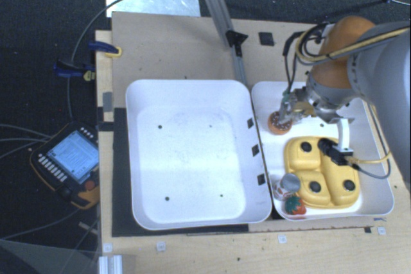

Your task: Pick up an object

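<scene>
A: Where is the claw (284, 111) placed, and can anything be said of its state?

B: It is seen low in the right bin (376, 138), directly over a small round orange-brown object (278, 126) near the bin's upper left corner. Whether anything is clamped cannot be told; the tip is too small and blurred, and the object appears to rest on the bin floor just beneath it.

A: How far along is the task judged to be?

B: The approach looks made, with the claw set above or against the round object. No lift can be seen, so the grasp itself and the raising are judged as left to do.

A: Which way does that object point?

B: No long axis can be made out; it is seen as a roughly round disc lying flat, so no particular direction is given for a grasp.

A: What lies beyond it?

B: A large yellow moulded piece (320, 172) with dark holes is seen just below, its long axis running diagonally toward the bin's lower right. A small grey cup-like item (289, 183) and a red-and-green bit (294, 204) lie at its lower left. The left bin (138, 157) stands beside, on the brown surface (167, 48). A handheld pendant (69, 160) is seen off to the left.
</scene>
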You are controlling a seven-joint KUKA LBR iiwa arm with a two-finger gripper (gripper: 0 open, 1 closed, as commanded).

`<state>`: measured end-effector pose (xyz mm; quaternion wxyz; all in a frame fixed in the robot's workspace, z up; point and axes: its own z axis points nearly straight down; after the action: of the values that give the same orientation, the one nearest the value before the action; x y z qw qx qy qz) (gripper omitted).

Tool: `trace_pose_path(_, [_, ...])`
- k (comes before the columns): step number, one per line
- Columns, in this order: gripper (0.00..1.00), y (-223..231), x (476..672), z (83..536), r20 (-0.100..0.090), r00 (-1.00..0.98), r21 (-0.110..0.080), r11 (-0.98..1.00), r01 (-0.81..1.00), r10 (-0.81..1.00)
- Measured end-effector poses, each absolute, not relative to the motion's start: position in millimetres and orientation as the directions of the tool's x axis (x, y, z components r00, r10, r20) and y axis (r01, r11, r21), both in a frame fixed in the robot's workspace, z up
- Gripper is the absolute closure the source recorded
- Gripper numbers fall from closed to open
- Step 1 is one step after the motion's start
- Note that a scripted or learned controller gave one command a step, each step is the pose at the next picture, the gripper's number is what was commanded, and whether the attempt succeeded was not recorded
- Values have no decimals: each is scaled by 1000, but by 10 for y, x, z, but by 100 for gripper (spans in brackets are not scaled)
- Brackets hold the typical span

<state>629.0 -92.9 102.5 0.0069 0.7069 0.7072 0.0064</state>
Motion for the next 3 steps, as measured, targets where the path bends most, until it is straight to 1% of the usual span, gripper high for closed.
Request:
trace_pose_path(1, [100, -1017, 6257, 1525, 0, -1, 3, 1, 1000, 1000])
trace_pose_path(2, [100, -1015, 6268, 2051, 0, -5, 4, 5, 1000, 1000])
trace_pose_path(3, [100, -528, 6203, 1989, 0, -7, 1, 7, 1000, 1000])
